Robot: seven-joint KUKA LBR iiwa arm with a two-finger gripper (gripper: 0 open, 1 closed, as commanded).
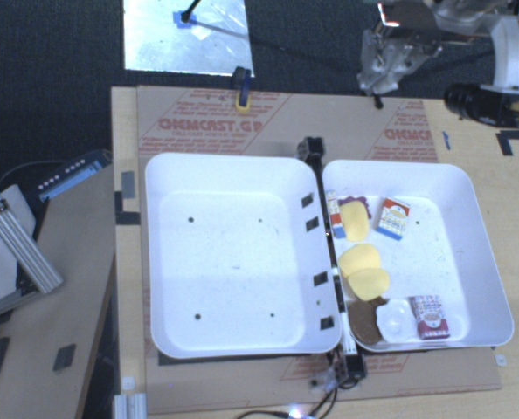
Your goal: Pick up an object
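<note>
Objects are lying in the right bin (469, 201), along its left and front sides: a small red-and-white carton (392, 217), pale yellow pieces (361, 260), a brown disc (363, 319), a white cup (394, 320) and a red packet (430, 316). Left bin (168, 182) is sitting beside it on brown cardboard (198, 120). Gripper (381, 75) is hanging above the bench's far edge, holding nothing.
</note>
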